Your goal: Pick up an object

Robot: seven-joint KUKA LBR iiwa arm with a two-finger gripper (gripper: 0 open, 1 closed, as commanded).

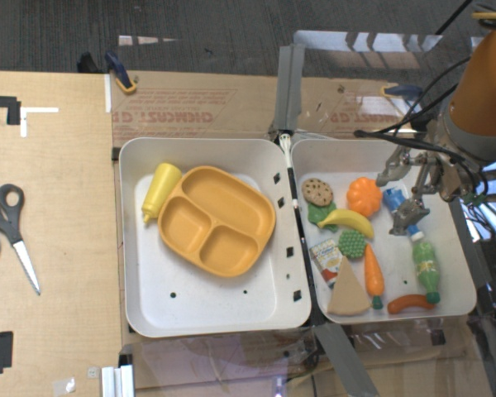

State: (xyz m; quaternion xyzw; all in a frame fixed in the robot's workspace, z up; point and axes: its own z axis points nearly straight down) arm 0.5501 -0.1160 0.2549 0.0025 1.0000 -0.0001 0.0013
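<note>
My gripper (400, 197) hangs over the far right part of the right bin (463, 246), fingers spread open. A small blue object (393, 198) lies between and below the fingertips, and I cannot tell if they touch it. Nothing is lifted. Just in front of it lies a green bottle (426, 268). To its left sit an orange pumpkin (364, 195), a banana (348, 219), a cookie (318, 192), a green broccoli piece (353, 244), a carrot (373, 272), a tan wedge (347, 293) and a red sausage (411, 303).
The left bin (149, 296) holds a yellow divided plate (217, 219) and a yellow squeeze bottle (159, 190). Scissors (13, 231) lie on the wooden bench at far left. A blue clamp (120, 71) sits behind the bins. Cables hang around the arm at right.
</note>
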